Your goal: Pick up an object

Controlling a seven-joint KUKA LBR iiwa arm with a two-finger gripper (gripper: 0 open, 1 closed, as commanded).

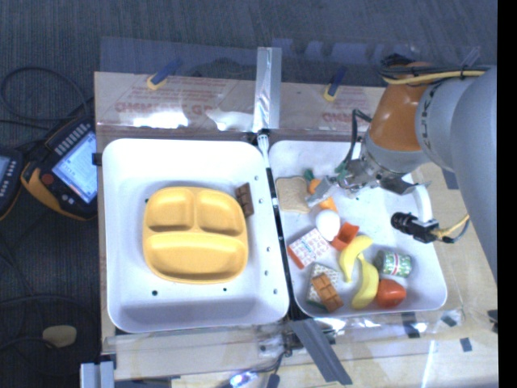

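Note:
My gripper point(338, 178) hangs low over the back of the right bin point(432, 293), close above a small orange and green carrot piece point(312, 183) and a beige bread slice point(291, 193). Just in front of it lies a white egg point(327, 223). Further forward are a red block point(346, 234), a yellow banana point(360, 270), a green-labelled can point(395, 263), a red tomato point(390, 293), a brown waffle piece point(325, 289) and a red-and-white packet point(308, 247). Nothing is visibly held.
The left bin point(129, 297) holds a yellow divided plate point(195, 234) with a small brown block point(245, 200) at its back right corner. The grey arm with its orange band point(400, 124) comes in over the right bin's far right corner.

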